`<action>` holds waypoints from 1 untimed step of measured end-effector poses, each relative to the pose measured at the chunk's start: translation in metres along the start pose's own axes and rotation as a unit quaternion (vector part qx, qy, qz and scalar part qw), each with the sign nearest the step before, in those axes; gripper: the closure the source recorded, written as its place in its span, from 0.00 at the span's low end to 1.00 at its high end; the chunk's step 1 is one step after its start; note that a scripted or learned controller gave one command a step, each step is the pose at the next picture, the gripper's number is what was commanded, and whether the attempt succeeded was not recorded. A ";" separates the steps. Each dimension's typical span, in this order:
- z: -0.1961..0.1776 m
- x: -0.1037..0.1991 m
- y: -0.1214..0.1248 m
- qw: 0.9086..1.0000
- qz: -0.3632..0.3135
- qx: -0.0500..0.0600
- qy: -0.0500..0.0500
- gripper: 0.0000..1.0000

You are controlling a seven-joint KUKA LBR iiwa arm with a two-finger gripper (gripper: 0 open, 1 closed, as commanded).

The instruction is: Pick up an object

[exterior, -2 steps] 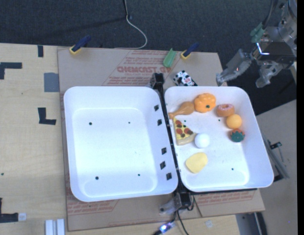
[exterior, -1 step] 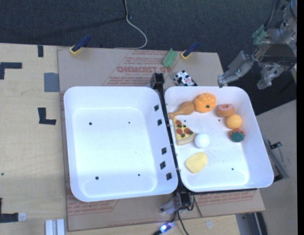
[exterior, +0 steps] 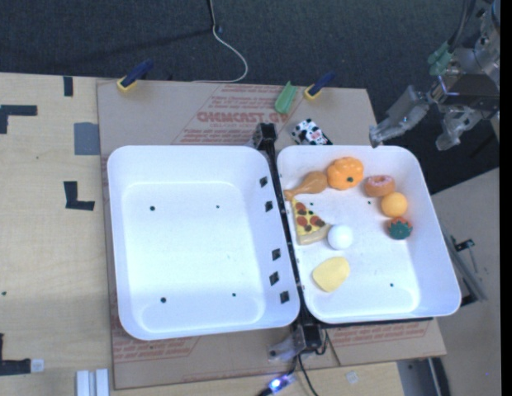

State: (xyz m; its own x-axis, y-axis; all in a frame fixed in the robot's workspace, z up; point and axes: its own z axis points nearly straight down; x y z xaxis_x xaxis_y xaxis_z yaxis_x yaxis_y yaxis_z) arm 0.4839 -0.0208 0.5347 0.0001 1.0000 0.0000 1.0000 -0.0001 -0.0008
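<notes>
The right bin (exterior: 380,283) holds several toy foods: an orange pumpkin (exterior: 345,172), a tan drumstick (exterior: 305,185), a pink donut (exterior: 378,185), a small orange ball (exterior: 394,205), a red and green piece (exterior: 399,229), a pizza slice (exterior: 307,221), a white ball (exterior: 340,238) and a yellow lump (exterior: 331,273). My gripper (exterior: 421,130) hangs at the upper right, above and just beyond the bin's far right corner. Its two grey fingers (exterior: 394,123) stand spread apart, open, with nothing between them.
The left bin (exterior: 190,238) sits beside the right one, joined by a black hinge strip (exterior: 278,221). A black-and-white toy (exterior: 306,131) lies on the cardboard behind the right bin. Yellow, blue and green clamps (exterior: 286,97) line the cardboard's far edge.
</notes>
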 end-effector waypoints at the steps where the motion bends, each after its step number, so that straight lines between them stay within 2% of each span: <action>1: 0.000 -0.008 0.000 1.000 0.000 0.000 0.000 0.00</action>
State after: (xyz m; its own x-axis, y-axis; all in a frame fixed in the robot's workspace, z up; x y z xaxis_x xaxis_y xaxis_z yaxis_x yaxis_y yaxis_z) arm 0.4839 -0.0284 0.5346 -0.0004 1.0000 -0.0001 1.0000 0.0004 -0.0006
